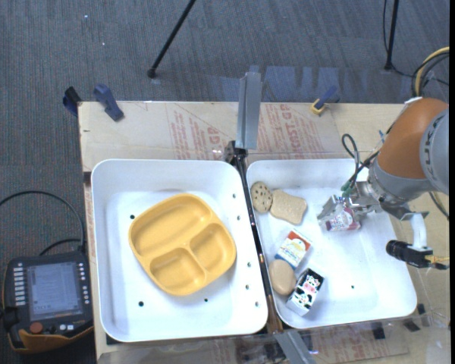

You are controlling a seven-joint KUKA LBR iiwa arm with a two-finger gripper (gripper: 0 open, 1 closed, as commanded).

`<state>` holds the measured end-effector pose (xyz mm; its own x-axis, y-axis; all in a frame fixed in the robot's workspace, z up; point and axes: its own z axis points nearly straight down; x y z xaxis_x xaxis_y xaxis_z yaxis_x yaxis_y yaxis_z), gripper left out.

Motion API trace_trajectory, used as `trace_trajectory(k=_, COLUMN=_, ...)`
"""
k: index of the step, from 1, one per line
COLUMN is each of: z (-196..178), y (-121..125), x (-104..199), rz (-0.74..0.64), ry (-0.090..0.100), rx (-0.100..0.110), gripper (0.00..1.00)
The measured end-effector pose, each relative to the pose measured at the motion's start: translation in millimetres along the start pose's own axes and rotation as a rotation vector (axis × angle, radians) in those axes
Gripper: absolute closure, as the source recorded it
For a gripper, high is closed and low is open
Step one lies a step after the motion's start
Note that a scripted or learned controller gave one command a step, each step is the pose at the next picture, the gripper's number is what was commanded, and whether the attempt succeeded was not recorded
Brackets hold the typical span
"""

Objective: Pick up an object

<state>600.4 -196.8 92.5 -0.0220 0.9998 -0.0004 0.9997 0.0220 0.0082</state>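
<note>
While I watch from the fixed overhead camera, I start at the near edge of the right bin (398, 298). A small carton printed with a cow (305, 290) lies tilted there, with a tan oval bread roll (283, 277) touching its left side. Just beyond them lies a second small carton with an orange and blue label (293, 249). These three crowd the bin's near-left part, close to the wall it shares with the left bin (106, 203), so I judge them awkward to reach from the right.

Across that wall, a yellow three-compartment plate (182, 243) lies flat in the middle of the left bin, too broad and low for a two-finger pinch, I would say.

Farther back in the right bin, a chocolate-chip cookie (261, 197) and a slice of toast (289, 207) lie side by side near the shared wall.

To their right, at much the same depth, the gripper (350, 209) has a small crumpled packet with red markings (340, 220) at its tip. I cannot tell how far the tool is spread or whether it pinches the packet; metal and wrapper blur together. Since the packet lies apart from the other items, I take it for the chosen object. Whether it rests on the bin floor or is raised, I cannot say.
</note>
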Motion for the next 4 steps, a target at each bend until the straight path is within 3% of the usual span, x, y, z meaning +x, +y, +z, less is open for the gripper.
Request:
trace_trajectory(k=1, z=-10.2, y=2.2, x=2.3, rz=-0.005, ry=0.001, rx=-0.001, gripper=1.0)
trace_trajectory(k=2, z=-10.1, y=2.1, x=2.3, rz=-0.006, ry=0.001, rx=-0.001, gripper=0.0)
trace_trajectory(k=3, z=-1.1, y=0.1, x=3.7, rz=-0.052, ry=-0.005, rx=0.0, gripper=0.0)
trace_trajectory(k=4, z=-11.2, y=2.1, x=5.7, rz=-0.055, ry=-0.003, rx=-0.001, gripper=1.0)
